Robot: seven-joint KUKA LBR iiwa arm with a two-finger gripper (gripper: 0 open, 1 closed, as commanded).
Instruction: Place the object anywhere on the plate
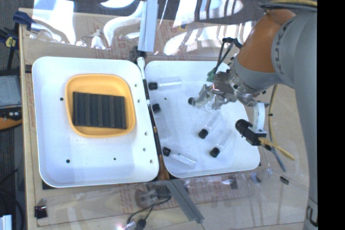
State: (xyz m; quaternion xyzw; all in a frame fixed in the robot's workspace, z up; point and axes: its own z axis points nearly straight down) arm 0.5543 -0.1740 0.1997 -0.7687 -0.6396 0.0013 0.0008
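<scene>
A: What sits in the left bin [54, 159]?

B: A yellow plate [100, 85] with rounded corners, lying in the upper middle of the bin. A dark ribbed insert [99, 110] covers most of its floor. The rest of that bin's floor is bare white with a few small dark dots.

A: And the right bin [245, 161]?

B: It holds several clear vials with black caps, scattered on the white floor. One vial [164, 84] lies near the top left corner, cap pointing left. A loose-looking black cap [156, 107] sits by the left wall below it. Another vial [179, 157] lies near the bottom left, cap to the left. Toward the middle, a vial [209, 127] lies at a slant with its cap at the lower end, and one more [220, 145] lies just right of and below it, also slanted.

A: Where is the gripper [211, 95]?

B: Over the upper middle of the right bin, at the end of the grey arm [291, 51] with its orange band, which comes in from the right. A black-capped piece [192, 100] shows at its left tip, but whether that is a vial between the fingers cannot be told; the metal and clear parts blur together there.

A: So is the tool wide or narrow?

B: That cannot be told from this view.
</scene>
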